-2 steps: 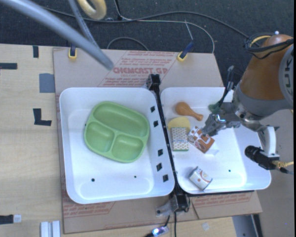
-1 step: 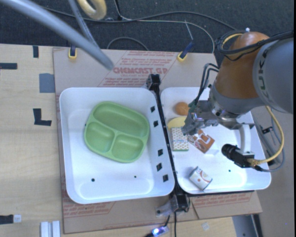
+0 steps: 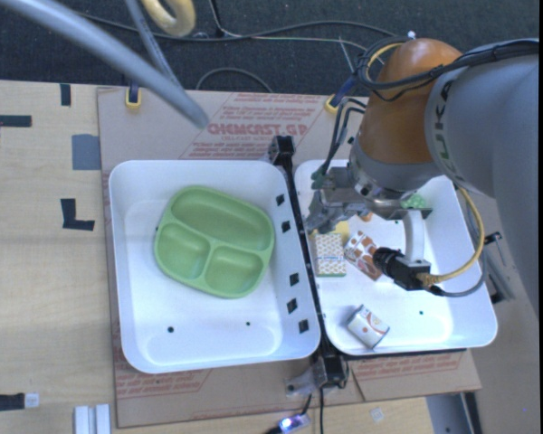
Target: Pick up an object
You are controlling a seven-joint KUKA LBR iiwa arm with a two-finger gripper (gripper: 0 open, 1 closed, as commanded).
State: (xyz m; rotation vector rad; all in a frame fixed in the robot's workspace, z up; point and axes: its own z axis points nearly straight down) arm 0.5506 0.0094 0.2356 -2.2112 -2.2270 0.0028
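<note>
The arm's orange-banded wrist hangs over the right bin [image 3: 452,319], and my gripper [image 3: 337,208] is low at that bin's left side, near the divider. Right under and beside it lie a patterned flat packet [image 3: 329,253] and an orange and brown snack wrapper [image 3: 363,253]. A small grey and white can-like object [image 3: 367,325] lies on its side near the bin's front edge. A bit of green [image 3: 416,202] peeks out from behind the wrist. The gripper's body hides its tips, so what is between them is hidden.
The left bin [image 3: 136,324] holds a green three-compartment plate [image 3: 214,240] tilted toward the back. A black clip strip [image 3: 294,242] runs between the bins. A yellow cable [image 3: 452,278] loops from the wrist over the right bin. A grey pole [image 3: 100,39] crosses the upper left.
</note>
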